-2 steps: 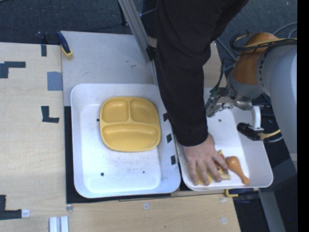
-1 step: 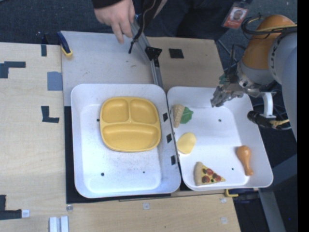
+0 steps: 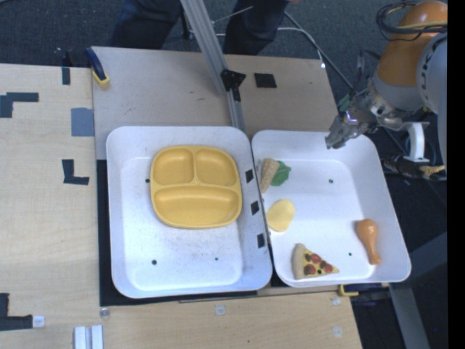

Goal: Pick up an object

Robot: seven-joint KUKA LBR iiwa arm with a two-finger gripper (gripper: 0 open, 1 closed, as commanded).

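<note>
right bin (image 3: 341, 167) carries pizza slice (image 3: 312, 262), drumstick (image 3: 368, 239), yellow disc (image 3: 280, 214); tool (image 3: 337, 137) over its far rim, spread unclear.

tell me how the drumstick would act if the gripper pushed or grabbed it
The drumstick looks like smooth moulded plastic, so probably stiff, light and a bit slippery. Its rounded, tapering shape suggests it may roll or pivot when nudged. It lies close to the right bin's wall, which could crowd the gripper.
</note>
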